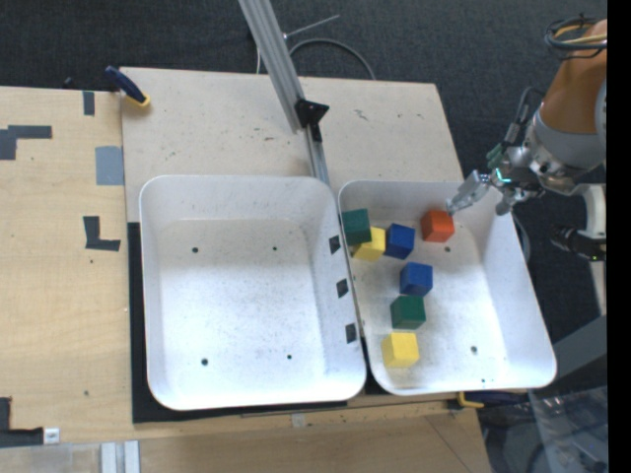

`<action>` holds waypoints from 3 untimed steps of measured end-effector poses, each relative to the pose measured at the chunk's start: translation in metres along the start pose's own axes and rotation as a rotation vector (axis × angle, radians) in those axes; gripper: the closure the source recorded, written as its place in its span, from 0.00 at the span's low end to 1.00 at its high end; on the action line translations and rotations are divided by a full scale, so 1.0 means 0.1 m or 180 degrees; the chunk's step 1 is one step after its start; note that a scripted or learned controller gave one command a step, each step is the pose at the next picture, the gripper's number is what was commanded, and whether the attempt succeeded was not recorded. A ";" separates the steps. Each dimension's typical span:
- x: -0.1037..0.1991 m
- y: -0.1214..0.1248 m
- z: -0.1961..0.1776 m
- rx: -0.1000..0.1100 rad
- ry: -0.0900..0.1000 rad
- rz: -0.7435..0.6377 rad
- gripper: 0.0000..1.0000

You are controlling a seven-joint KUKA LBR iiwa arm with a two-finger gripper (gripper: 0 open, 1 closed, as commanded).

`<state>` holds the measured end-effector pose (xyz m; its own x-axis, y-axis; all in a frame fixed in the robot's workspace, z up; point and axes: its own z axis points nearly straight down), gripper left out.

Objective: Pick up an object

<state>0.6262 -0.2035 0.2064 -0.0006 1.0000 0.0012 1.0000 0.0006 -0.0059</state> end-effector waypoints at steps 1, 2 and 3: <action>0.00 0.01 -0.03 -0.0013 -0.0007 -0.0005 0.00; 0.04 -0.01 0.61 0.0006 -0.0001 -0.0004 0.00; 0.06 -0.02 1.16 0.0002 -0.0002 -0.0004 0.00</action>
<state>0.6236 -0.1977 0.0904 -0.0019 1.0000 0.0004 1.0000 0.0019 -0.0065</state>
